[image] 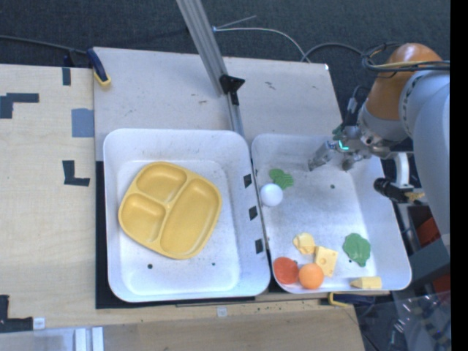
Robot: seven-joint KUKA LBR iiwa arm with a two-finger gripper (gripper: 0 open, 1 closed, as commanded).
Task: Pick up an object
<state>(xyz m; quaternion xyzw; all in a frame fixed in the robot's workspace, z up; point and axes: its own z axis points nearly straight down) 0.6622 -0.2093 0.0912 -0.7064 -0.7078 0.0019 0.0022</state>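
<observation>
My gripper (333, 158) hangs over the far part of the right bin (333, 196), fingers spread open with nothing between them. A small green leafy piece (280, 178) and a white ball (272, 194) lie to its left, near the bin's left wall. At the near end of the bin lie a yellow lump (304, 243), a cheese wedge (326, 259), a green leafy piece (357, 248), a red tomato (286, 270), an orange ball (311, 276) and a yellow block (365, 283).
The left bin (117, 196) holds a yellow divided plate (170, 208). A metal pole (205, 39) slants down to the gap between the bins. The arm's orange band (398, 75) and grey body stand at the right edge.
</observation>
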